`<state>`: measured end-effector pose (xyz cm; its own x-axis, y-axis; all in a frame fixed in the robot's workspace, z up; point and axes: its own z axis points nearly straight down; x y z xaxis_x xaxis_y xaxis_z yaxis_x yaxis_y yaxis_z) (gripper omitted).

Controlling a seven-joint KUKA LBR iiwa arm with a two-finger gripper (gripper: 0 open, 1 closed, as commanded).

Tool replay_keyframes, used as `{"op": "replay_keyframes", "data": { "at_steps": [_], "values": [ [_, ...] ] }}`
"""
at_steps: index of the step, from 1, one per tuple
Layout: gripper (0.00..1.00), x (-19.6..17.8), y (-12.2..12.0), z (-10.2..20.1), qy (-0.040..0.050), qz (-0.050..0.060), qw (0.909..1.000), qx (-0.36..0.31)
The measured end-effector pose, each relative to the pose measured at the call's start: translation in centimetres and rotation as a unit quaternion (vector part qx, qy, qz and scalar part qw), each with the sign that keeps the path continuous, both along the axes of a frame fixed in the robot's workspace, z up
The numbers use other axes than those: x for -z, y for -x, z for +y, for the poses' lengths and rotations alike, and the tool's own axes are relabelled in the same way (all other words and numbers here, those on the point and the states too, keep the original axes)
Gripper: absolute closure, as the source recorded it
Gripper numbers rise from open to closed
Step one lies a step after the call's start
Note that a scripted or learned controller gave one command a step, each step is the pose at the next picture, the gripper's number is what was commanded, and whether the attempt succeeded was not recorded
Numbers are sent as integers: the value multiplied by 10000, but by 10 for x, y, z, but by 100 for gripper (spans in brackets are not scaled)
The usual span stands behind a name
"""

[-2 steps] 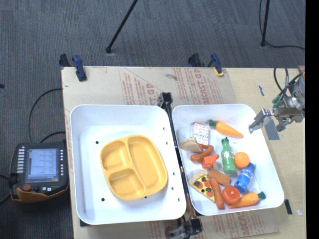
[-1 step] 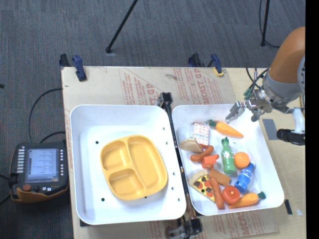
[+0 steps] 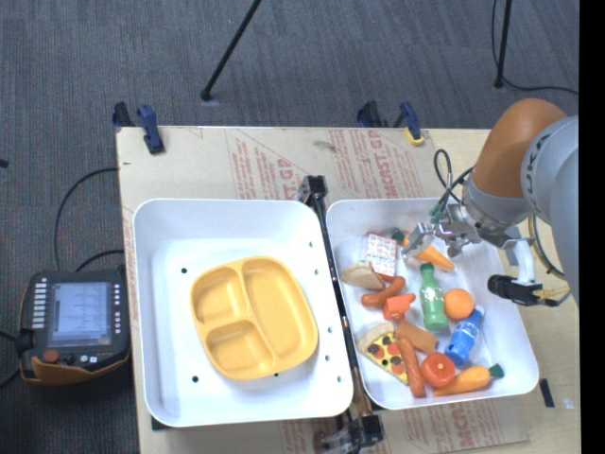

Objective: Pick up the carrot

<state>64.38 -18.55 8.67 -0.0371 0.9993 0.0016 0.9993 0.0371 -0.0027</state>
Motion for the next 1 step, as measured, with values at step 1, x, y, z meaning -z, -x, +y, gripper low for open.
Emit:
{"op": "replay_keyframes", "data": {
  "at_steps": [1],
  "values": [
    [100, -11, 0, 0, -1, 20, 10000, -15]
  ]
}}
